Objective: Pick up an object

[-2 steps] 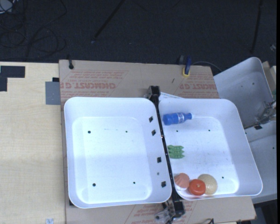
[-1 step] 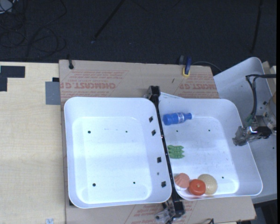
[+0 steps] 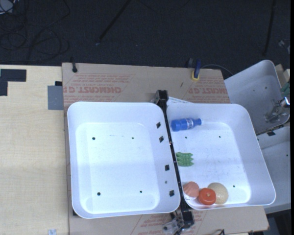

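Two bins: left bin (image 3: 117, 199) and right bin (image 3: 255, 151) sit side by side.
Right bin contents: blue bottle (image 3: 185, 124) near the far wall; green pod-like item (image 3: 184, 159) mid-bin by the divider; pink piece (image 3: 190, 189), red round piece (image 3: 207, 196) and cream round piece (image 3: 218, 192) clustered at the near edge.
Progress: nothing lifted; every object lies in the bin, so the whole pick remains.
Jaws: cannot tell their state, nor how the objects lie relative to them.

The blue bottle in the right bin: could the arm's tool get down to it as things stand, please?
Probably yes. The blue bottle lies on its side near the far wall of the right bin, apart from the green item, with nothing over it.
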